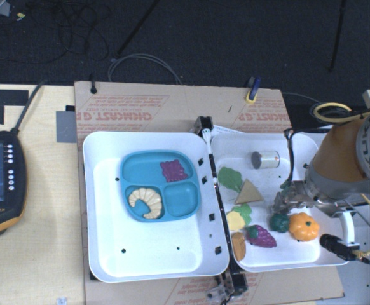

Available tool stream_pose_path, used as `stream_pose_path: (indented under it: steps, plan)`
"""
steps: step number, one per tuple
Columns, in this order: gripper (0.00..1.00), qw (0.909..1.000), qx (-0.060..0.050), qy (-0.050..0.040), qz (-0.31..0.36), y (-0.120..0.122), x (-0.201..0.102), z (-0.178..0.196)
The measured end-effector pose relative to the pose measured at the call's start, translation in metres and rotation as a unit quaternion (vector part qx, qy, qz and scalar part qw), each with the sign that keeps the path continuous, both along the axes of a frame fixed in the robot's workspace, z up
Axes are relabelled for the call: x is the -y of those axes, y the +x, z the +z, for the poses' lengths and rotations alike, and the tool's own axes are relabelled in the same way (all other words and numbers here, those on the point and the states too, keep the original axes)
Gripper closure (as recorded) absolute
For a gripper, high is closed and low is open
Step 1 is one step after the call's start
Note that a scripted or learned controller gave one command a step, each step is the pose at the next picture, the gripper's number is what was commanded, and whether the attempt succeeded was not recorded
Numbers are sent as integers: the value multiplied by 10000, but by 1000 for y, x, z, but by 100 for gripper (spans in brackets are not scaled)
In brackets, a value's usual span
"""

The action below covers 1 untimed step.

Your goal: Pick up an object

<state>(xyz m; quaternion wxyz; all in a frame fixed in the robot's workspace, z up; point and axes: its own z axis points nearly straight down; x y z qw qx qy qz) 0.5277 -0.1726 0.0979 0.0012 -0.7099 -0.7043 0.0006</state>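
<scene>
Over the right bin (306,146) I reach in from the right side, my gripper (291,199) low above its floor, near the bin's right half. Whether my jaws are apart or closed I cannot tell from this angle, and I see nothing clearly between them. Just below my gripper sits a dark green round piece (278,222), and touching it on the right is an orange pumpkin-like toy (304,227). To the left lie a tan wedge (249,193), a green leafy piece (230,179), a yellow piece (236,220), a purple grape bunch (260,236) and a brown piece (238,245) near the bin's left wall. A silver can (265,160) lies on its side toward the far end, well apart from me. Beside this bin, the left bin (109,234) holds a blue divided plate (182,202), with a purple bunch (175,169) in one compartment and a croissant (146,201) in another.
</scene>
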Motion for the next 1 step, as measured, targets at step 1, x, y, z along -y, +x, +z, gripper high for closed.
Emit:
stream_pose_path:
  steps: [1]
  plan:
    - [0,10000,-3,1,-1,0,0,-1]
